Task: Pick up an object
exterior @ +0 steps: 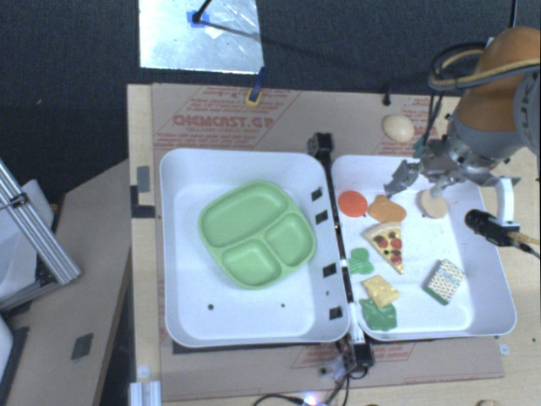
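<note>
Gripper [420, 178] (fingers apart, holding nothing) hangs over the right bin's [499, 299] back; orange piece [387, 209] lies just down-left.

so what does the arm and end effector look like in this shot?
The arm is grey metal with an orange band above the wrist. Black and yellowish cables loop beside that band. The end effector is grey metal with slim fingers. A white and black fitting sticks out below the wrist.
</note>
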Controlling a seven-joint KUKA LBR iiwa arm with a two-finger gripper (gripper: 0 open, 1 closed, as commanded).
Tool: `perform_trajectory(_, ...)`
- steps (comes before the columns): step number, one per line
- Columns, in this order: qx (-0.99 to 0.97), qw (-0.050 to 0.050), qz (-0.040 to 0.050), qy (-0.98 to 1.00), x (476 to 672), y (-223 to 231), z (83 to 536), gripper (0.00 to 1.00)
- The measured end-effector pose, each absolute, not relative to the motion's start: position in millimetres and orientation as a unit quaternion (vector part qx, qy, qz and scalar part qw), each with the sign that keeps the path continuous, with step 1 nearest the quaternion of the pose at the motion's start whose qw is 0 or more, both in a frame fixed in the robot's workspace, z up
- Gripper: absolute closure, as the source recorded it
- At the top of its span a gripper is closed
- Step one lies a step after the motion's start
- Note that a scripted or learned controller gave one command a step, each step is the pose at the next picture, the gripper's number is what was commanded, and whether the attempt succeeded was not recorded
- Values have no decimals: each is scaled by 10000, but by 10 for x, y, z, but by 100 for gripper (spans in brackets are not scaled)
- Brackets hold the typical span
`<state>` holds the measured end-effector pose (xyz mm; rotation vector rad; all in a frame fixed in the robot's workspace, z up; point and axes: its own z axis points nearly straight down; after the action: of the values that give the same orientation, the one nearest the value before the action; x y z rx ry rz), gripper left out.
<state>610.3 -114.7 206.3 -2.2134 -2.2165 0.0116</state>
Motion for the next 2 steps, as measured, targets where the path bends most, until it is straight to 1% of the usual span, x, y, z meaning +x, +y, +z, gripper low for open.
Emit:
perform_trajectory(1,-7059,-6,-4,-7083,6131,-1147,2141,0)
perform_trajectory(2,-7065,6,6,-7077,6158,-1157,1723,0)
